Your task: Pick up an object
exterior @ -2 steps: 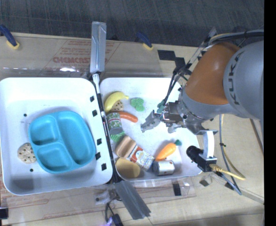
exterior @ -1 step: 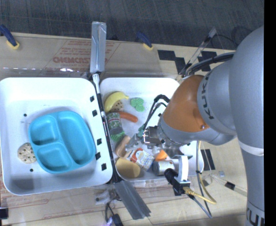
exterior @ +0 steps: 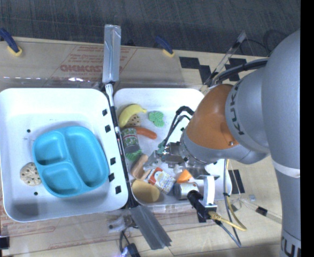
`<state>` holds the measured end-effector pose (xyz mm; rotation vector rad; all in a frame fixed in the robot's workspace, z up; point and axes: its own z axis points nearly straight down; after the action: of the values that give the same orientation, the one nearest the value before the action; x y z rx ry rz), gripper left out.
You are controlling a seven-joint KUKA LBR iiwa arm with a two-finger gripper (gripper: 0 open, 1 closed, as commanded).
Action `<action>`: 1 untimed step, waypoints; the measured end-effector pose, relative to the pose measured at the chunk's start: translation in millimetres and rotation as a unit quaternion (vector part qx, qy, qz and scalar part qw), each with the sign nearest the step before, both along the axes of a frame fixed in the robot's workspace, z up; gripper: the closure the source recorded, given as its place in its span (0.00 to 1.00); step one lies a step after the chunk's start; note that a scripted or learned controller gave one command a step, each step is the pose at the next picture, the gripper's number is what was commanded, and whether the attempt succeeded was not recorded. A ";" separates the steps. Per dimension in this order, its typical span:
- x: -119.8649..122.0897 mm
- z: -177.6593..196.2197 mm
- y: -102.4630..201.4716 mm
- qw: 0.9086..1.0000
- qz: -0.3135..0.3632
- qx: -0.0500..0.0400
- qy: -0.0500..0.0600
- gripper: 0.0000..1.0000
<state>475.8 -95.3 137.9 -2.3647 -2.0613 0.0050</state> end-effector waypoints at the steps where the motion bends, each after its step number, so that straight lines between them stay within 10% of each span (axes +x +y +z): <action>1: 52.5 -41.6 -11.4 1.000 -0.024 0.000 -0.005 0.00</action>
<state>528.3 -106.7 96.3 -2.4199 -2.0083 -0.0073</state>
